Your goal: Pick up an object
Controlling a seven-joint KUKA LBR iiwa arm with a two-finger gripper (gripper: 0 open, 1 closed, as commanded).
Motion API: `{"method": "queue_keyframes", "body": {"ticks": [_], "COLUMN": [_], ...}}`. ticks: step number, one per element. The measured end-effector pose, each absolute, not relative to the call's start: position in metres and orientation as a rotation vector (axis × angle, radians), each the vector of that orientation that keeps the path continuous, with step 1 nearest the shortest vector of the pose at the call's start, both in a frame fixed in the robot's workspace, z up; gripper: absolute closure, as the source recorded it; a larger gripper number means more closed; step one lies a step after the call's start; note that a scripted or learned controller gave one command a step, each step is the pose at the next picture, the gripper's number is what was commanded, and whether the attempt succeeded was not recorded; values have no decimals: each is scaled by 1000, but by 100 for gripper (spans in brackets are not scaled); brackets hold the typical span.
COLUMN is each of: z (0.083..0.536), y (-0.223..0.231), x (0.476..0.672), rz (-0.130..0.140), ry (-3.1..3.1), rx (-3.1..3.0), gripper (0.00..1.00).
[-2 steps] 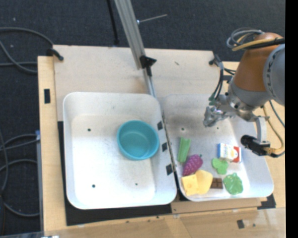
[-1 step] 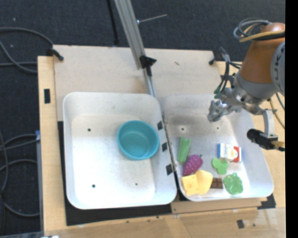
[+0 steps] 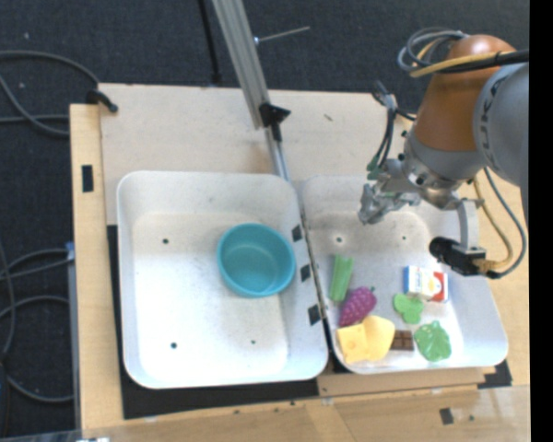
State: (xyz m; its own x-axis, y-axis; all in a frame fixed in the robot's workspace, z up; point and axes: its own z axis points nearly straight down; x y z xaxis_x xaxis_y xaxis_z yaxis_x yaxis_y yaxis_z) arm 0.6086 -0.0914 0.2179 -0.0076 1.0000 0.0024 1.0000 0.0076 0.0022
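Grey jaws (image 3: 373, 205) hang over the right bin (image 3: 484, 325)'s bare back; their opening can't be told.

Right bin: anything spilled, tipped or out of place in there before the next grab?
Nothing stands out. The small items sit bunched in the right bin's near corner: purple grapes, yellow piece, green stick, small carton. All are inside the rim. The gripper hangs over bare floor at the far end.
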Motion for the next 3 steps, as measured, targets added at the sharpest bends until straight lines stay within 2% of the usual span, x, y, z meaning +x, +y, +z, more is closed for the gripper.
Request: {"method": "queue_keyframes", "body": {"ticks": [1,2,3], "z": [213,213,233], "y": [-39,9,58], "x": [600,581,571], "rz": [-1,-1,-6], "ry": [-2228,-2228,-2231], "rx": [-2214,-2214,-2212], "gripper": [100,100,100]}}
